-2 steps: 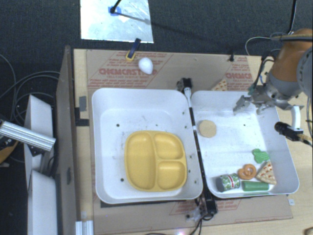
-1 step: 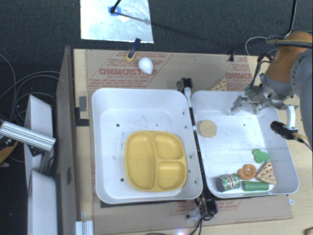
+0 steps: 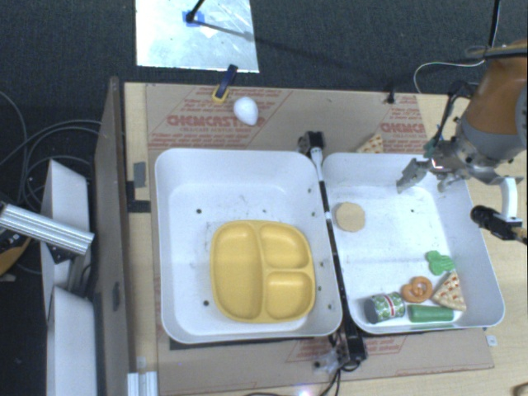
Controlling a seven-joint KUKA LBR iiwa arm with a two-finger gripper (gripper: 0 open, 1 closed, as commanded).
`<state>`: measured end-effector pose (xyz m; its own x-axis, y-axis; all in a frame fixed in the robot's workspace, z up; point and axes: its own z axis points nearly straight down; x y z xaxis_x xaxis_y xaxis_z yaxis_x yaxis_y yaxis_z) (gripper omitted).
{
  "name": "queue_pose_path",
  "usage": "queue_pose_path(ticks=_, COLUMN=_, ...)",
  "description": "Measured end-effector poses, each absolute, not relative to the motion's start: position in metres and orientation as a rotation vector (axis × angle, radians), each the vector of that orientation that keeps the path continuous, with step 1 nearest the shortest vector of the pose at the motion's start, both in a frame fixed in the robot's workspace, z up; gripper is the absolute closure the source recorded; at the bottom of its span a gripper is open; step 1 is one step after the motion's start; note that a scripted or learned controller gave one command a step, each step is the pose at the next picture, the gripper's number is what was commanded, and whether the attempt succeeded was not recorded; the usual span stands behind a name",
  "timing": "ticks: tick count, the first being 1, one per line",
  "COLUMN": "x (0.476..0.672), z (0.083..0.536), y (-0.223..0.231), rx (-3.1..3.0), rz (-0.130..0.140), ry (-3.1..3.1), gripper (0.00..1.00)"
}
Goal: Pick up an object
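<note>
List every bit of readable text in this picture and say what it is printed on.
"CHEMCAST", red print on the brown paper sheet under the bins, upper left part; the smaller red lines below it are too blurred to read.
"CHEMC...", the same red print near the sheet's upper right, cut off by the right bin.
The label on the small can in the right bin is too small to read.

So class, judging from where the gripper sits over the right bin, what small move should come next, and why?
Probably lower toward the round cookie. The gripper hangs near the right bin's far edge with nothing between its fingers, and the cookie lies alone, nearest.
</note>
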<state>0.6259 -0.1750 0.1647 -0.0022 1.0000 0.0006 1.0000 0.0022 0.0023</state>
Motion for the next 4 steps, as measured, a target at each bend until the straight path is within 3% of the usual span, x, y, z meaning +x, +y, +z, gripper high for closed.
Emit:
queue_pose_path(ticks=1, x=0.644, z=0.126, y=-0.208, rx=2.218, rz=0.002, ry=2.219, gripper=0.0)
queue_pose_path(ticks=2, x=0.67, z=0.083, y=-0.196, rx=2.213, rz=0.003, ry=2.225, gripper=0.0)
queue_pose_path(ticks=3, x=0.671, z=0.097, y=-0.197, rx=2.21, rz=0.006, ry=2.223, gripper=1.0)
queue_pose_path(ticks=4, x=0.602, z=0.083, y=-0.129, rx=2.22, rz=-0.002, ry=2.232, gripper=1.0)
